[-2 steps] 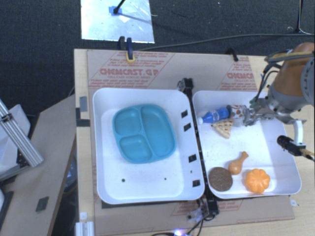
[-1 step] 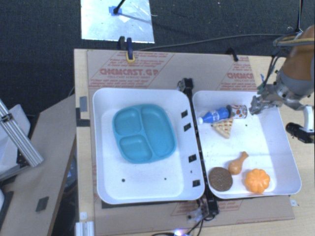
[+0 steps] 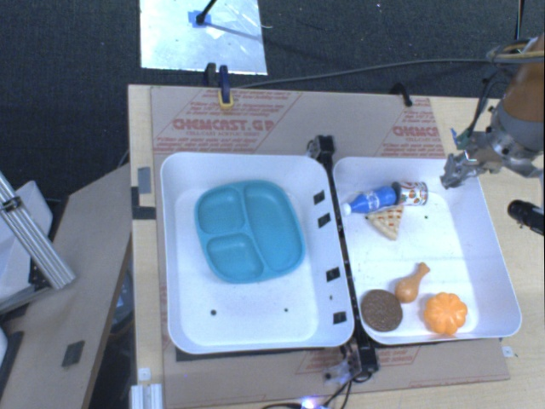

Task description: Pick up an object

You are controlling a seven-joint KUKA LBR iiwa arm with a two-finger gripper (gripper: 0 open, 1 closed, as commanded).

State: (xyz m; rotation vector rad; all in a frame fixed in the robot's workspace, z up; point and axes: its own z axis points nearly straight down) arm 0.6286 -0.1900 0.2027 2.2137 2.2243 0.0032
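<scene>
Gripper (image 3: 454,170) is seen above right bin's (image 3: 498,262) far right corner; finger state cannot be told.

A blue three-compartment plate (image 3: 250,230) lies in the left white bin (image 3: 183,313). Both bins rest on a protective-film board printed "CHEMCAST GP" (image 3: 223,125), clamped at its far edge by a blue and yellow clamp (image 3: 224,88). Farther back lies a shiny metal sheet (image 3: 203,22).
</scene>
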